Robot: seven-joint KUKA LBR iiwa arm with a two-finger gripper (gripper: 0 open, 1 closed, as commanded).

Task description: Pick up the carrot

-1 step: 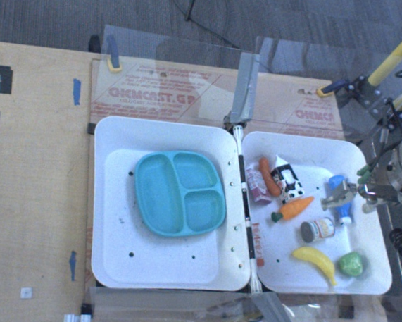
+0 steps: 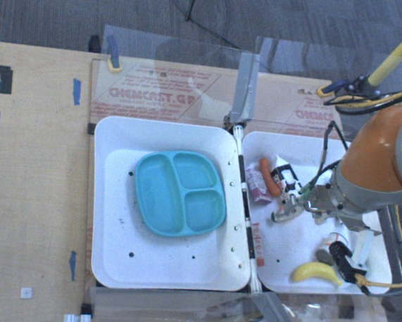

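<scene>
The carrot [image 2: 271,178] is a short orange stick lying in the right bin [image 2: 282,271], near its left wall towards the back. My gripper [image 2: 286,207] hovers just to the right of and nearer than the carrot, apart from it. It is open, with nothing between its fingers. The grey arm with its orange band [image 2: 375,156] comes in from the right over the bin.
A reddish packet [image 2: 256,187] lies against the carrot's left side, and a small white and black item [image 2: 285,175] lies on its right. A banana [image 2: 315,274] rests at the right bin's front. The left bin [image 2: 108,240] holds a teal divided plate [image 2: 180,193].
</scene>
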